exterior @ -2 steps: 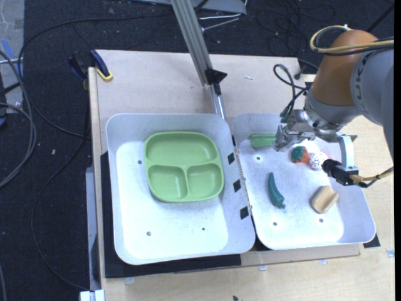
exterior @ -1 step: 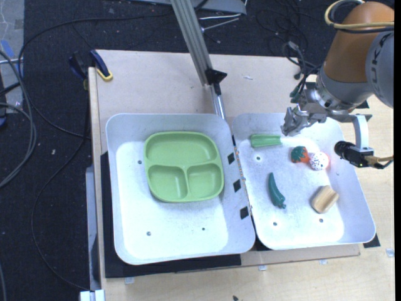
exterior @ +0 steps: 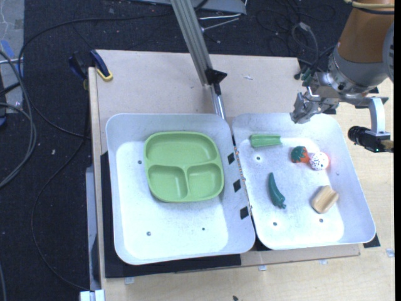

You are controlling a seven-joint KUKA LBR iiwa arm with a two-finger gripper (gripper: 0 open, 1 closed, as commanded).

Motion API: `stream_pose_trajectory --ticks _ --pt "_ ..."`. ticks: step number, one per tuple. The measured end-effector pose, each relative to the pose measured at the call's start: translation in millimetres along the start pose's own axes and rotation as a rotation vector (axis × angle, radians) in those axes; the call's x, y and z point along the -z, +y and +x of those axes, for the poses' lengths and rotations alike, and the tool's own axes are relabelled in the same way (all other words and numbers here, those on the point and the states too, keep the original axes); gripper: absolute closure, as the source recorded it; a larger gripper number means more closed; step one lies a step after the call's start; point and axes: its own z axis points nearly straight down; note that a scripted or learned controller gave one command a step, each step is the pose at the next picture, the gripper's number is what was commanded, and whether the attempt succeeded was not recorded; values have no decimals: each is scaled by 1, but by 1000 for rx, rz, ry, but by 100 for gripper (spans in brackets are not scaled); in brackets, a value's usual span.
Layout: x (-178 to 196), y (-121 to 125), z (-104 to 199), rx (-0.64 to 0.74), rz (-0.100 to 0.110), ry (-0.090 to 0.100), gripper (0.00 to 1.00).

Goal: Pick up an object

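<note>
Bins seen from above, with the arm poised over the right one before any pick.

In the left bin a green tray with three wells is set. In the right bin lie a pale green piece, a dark green pepper, a tan block and, touching one another, an orange toy and a white ball. The gripper is held above the far edge of the right bin, apart from every object, nothing seen in it; whether its jaws are wide or narrow cannot be told. The approach step is judged to be in hand: next, an object must be chosen and a descent made. The arm is bent down from the upper right.
</note>
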Motion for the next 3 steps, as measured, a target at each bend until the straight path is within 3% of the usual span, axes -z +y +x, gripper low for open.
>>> stream_pose_trajectory --ticks 3 --pt "-13 15 164 5 6 2 100"
